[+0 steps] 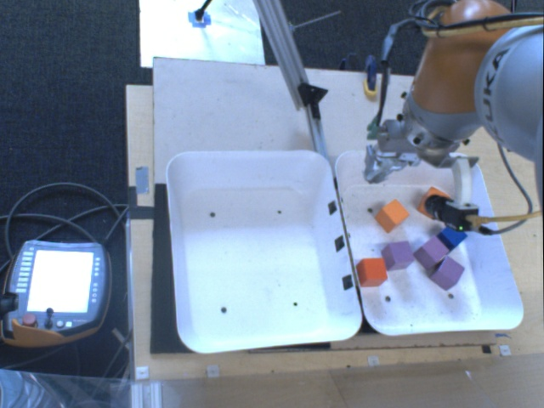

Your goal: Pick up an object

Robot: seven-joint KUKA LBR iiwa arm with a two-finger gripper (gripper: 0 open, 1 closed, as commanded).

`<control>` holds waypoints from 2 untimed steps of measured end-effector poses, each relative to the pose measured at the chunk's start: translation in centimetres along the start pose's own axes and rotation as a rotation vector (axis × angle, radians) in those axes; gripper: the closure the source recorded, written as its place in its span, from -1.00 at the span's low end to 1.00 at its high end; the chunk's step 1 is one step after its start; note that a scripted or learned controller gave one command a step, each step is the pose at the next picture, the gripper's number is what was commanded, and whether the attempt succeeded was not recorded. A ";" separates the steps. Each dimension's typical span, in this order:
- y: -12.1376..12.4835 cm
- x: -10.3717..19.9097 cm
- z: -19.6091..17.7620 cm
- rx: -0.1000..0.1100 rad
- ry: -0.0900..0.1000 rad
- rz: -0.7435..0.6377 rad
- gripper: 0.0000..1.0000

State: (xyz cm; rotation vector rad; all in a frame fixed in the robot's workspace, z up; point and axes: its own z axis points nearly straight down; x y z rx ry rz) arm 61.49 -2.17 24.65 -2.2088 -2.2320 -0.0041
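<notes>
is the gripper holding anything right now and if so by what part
Nothing is held. The gripper hangs over the right bin's far end, apart from the blocks.

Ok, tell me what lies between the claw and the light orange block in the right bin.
Nothing. In the camera view, only bare white bin floor separates the claw from the light orange block.

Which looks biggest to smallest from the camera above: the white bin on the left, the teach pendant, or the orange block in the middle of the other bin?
1. Left white bin, by far the biggest.
2. Teach pendant.
3. Orange block, the smallest.
</notes>
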 end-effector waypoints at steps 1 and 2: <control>-2.7 4.8 -0.5 0.001 0.000 0.000 1.00; -5.4 9.4 1.1 0.003 0.000 0.001 1.00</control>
